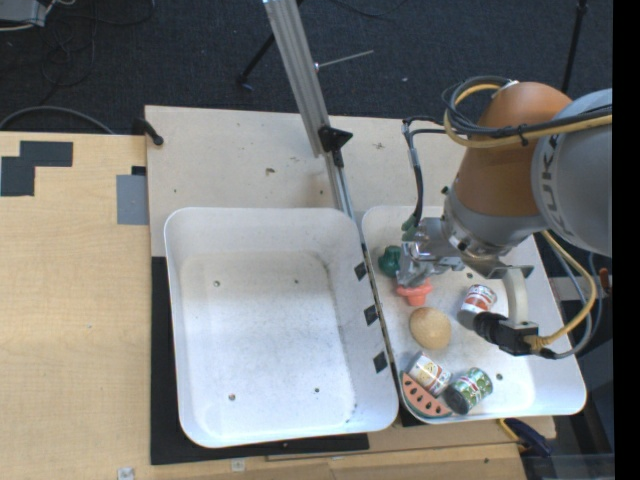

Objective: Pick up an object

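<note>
The right bin (560, 393) holds several small objects. My gripper (420, 260) reaches down over the bin's upper left part, just above a red-orange piece (412, 291) and beside a green object (389, 261). A tan potato (430, 328) lies below them. A small can with a red and white label (478, 299) lies to the right. Near the front edge rest a labelled can (428, 372), a green can (470, 387) and a watermelon slice (424, 400). The arm's orange band (510, 158) hides the bin's upper middle.
The left bin (190, 318) sits beside the right one, with a black-clipped divider (368, 313) between them. A slanted aluminium bar (300, 68) rises behind the bins. Cables (560, 328) hang at the arm's right side.
</note>
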`<state>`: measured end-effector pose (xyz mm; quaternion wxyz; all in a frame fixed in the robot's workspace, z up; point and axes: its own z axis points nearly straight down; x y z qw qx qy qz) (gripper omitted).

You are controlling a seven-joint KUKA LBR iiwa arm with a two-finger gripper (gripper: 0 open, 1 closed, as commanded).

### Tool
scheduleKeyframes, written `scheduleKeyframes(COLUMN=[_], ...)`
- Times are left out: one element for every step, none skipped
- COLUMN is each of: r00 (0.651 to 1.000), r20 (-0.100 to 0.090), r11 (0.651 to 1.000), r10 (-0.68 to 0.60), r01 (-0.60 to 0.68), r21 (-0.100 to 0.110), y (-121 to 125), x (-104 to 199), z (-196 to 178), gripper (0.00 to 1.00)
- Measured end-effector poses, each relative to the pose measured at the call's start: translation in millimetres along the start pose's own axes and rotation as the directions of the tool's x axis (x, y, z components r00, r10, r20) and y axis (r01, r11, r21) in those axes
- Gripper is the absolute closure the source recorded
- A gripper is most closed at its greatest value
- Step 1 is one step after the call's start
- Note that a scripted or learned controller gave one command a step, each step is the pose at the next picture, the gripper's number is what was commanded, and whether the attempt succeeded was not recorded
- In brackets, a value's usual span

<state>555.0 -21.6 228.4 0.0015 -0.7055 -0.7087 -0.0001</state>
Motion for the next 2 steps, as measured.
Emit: scheduleKeyframes(r00=[1.000,1.000], r20=[0.000,0.001], r11=[1.000,1.000], r10=[0.000,0.001], r01=[0.000,-0.001], r21=[0.000,0.000], y=[13.7,28.0], x=[54.2,102.2], z=[-5.9,-9.9], gripper=[1.00,1.00])
